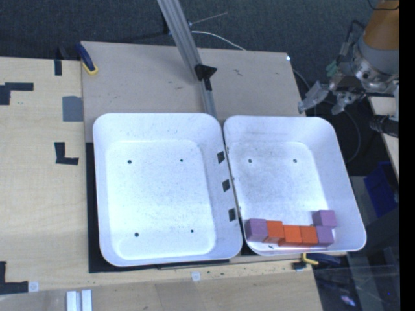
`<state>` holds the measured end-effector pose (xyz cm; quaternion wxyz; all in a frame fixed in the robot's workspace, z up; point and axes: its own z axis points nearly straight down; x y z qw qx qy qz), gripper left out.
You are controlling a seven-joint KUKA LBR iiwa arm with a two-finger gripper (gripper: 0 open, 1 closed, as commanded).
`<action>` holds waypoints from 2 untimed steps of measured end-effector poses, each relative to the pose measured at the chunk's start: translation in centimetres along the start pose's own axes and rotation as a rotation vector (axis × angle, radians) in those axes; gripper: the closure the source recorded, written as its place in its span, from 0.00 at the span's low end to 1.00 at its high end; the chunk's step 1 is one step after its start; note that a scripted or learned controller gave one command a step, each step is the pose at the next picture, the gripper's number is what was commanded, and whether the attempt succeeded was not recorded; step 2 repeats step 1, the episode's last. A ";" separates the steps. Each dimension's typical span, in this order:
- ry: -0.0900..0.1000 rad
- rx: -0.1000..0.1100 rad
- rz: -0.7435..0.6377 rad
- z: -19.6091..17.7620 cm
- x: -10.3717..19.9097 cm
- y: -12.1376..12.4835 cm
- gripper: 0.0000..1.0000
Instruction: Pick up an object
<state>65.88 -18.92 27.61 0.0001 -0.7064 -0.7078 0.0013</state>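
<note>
Several small blocks lie in a row along the near wall of the right bin (337,148): a purple block (257,228) at the left end, orange blocks (292,234) in the middle, and purple blocks (325,220) stacked at the right end. My gripper (326,102) hangs above the bench just beyond the right bin's far right corner, far from the blocks. Its two fingers (310,98) stand apart and point down, with nothing between them. The orange band (381,30) sits above the wrist.
The left bin (104,173) stands beside the right one. A slanted metal pole (183,34) rises from behind the seam between the bins. A blue and yellow clamp (87,59) grips the board's far left corner, and another (321,260) sits at the near right.
</note>
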 end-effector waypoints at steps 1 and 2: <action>0.002 0.003 0.003 1.2 1.8 -7.7 0.00; 0.002 0.003 0.003 1.2 1.8 -7.7 0.00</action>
